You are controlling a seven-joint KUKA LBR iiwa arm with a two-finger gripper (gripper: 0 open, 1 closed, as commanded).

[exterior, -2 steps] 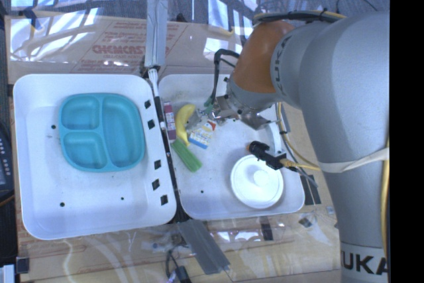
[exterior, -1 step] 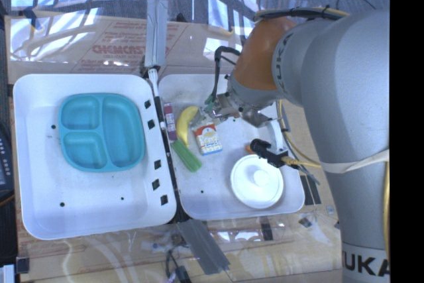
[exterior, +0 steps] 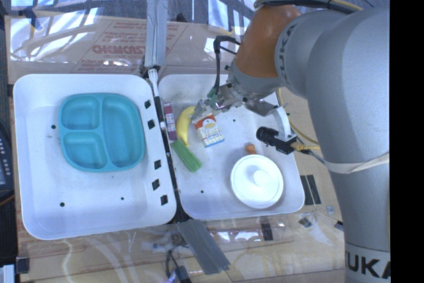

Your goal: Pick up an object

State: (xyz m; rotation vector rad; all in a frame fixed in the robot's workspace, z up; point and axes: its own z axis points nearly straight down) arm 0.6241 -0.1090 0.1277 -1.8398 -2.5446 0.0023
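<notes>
Camera view, looking down on the bench: the arm (exterior: 331, 76) sweeps in from the right, orange band up top, and the gripper (exterior: 215, 103) hangs over the far left part of the right bin (exterior: 212, 192). Whether it is open or closed, I cannot tell from this angle. Nothing can be seen in its grasp.

Just beside the gripper, on its near side, lies a small carton (exterior: 209, 131), white with orange and blue print. The print is too small to read. It sits flat on the bin floor, and I cannot tell whether the gripper touches it. Just left of the carton is a banana (exterior: 185, 125), curving along the bin's left edge, and a dark red bar (exterior: 169, 121) lies tight against that edge. Nearer the front, a green stick (exterior: 187, 156) lies at a slant below the banana.

Over towards the right edge, a small orange ball (exterior: 250, 148), and near the front right corner a round white lid (exterior: 257, 181), well apart from the gripper.

The left bin (exterior: 40, 199) carries a teal divided plate (exterior: 103, 131), set towards its far side.

Writing now: the brown sheet (exterior: 66, 36) beyond the bins reads "CHEMCAST" in red, and the arm's base at the lower right shows "UKA" in black, its first letter cut off
</notes>
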